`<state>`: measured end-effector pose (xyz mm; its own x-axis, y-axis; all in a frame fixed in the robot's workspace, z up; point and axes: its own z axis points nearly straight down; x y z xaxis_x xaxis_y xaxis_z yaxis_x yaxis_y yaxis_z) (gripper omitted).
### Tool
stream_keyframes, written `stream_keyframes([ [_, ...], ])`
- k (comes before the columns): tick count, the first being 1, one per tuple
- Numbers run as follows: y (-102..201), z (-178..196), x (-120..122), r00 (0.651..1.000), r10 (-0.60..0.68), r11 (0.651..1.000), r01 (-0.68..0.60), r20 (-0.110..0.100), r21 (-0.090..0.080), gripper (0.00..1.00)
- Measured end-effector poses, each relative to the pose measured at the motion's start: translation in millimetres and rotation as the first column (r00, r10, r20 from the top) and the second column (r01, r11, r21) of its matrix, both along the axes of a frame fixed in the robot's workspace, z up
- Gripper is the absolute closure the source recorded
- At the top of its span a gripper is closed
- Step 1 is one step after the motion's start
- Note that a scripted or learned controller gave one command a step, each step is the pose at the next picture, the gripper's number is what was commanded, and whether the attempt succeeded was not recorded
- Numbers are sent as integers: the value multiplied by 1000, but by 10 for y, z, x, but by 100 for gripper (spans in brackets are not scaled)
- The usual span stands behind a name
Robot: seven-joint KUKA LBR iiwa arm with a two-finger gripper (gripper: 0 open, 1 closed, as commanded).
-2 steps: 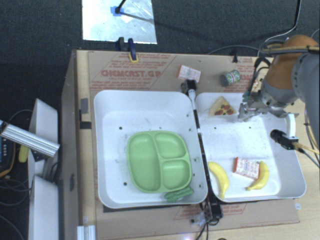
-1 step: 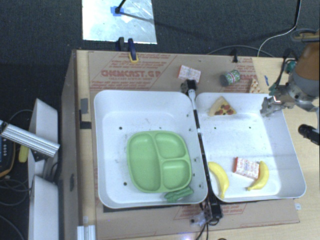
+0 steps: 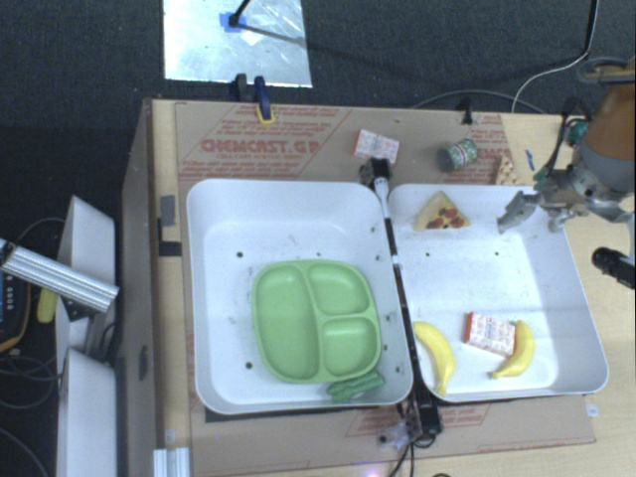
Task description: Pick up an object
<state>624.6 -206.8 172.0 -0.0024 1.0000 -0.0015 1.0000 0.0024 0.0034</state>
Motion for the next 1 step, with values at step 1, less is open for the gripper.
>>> stream_keyframes([
  [1,1151,155,8,1000,2,1000,-2,0,3,0],
])
